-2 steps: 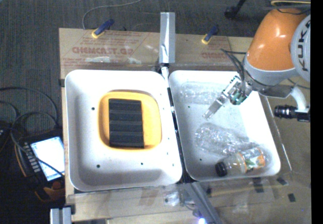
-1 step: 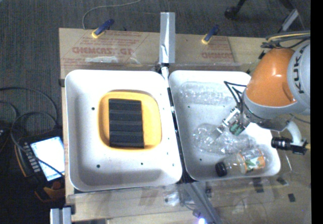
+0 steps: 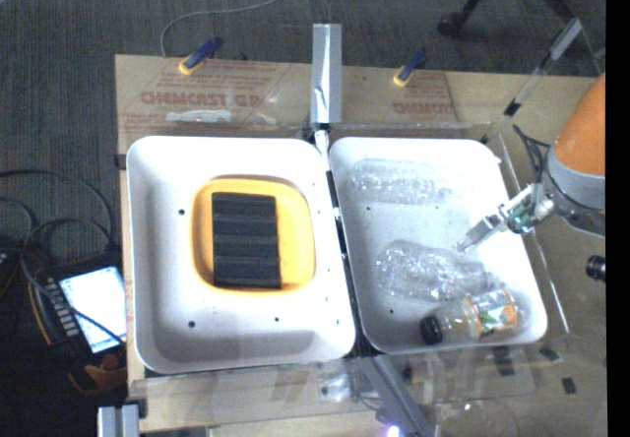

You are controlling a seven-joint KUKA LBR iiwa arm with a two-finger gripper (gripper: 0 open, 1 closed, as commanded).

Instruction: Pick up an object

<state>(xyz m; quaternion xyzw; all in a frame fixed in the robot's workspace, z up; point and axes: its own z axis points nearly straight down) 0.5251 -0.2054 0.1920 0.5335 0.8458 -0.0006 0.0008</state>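
The right bin (image 3: pixel 512 179) holds three bottles. A clear crumpled bottle (image 3: pixel 399 184) lies near its far wall. A second clear bottle (image 3: pixel 433 273) lies in the middle. A bottle with an orange label and a black cap (image 3: pixel 472 317) rests against the near wall. My gripper (image 3: pixel 472 237) reaches in from the right, slanting down and left, with its tip just above the right end of the middle clear bottle. Nothing shows in its grasp. In the left bin (image 3: pixel 157 258) sits a yellow tray with a black ridged insert (image 3: pixel 251 236).
A metal post (image 3: pixel 325 71) stands at the back between the bins. Two blue-and-yellow clamps (image 3: pixel 199 54) hold the cardboard backing. Cables and a lit tablet (image 3: pixel 89 297) lie on the floor to the left. The arm's orange band (image 3: pixel 586 130) hangs over the right bin's right rim.
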